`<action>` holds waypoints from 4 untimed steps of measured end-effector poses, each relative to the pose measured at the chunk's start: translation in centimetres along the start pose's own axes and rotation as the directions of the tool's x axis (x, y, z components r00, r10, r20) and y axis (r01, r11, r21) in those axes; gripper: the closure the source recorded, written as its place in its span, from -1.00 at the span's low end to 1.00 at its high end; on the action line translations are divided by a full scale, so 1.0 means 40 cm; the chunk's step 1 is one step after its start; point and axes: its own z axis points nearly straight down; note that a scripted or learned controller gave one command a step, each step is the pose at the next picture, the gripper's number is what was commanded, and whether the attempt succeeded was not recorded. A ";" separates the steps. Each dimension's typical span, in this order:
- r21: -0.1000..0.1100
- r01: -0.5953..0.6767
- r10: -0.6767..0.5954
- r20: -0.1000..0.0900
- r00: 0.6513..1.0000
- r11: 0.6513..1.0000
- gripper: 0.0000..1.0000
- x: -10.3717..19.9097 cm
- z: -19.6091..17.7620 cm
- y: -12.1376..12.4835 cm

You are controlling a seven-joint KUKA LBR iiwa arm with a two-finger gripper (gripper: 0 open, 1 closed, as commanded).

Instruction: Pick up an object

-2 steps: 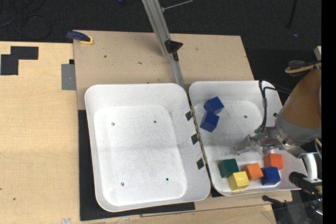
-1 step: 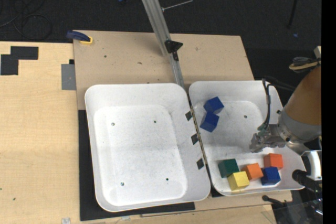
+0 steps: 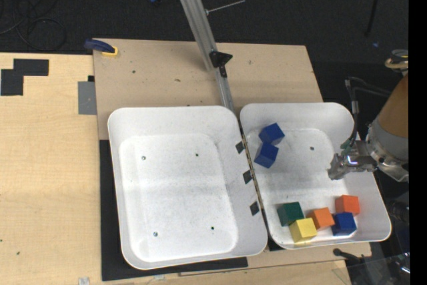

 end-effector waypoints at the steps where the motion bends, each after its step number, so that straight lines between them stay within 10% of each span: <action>1: -0.001 0.000 0.000 0.000 1.000 1.000 1.00 0.014 -0.147 0.017; 2: 0.000 0.000 0.000 0.001 1.000 1.000 1.00 0.011 -0.279 0.020; 4: 0.008 0.003 -0.003 -0.004 1.000 1.000 1.00 0.268 -0.227 0.065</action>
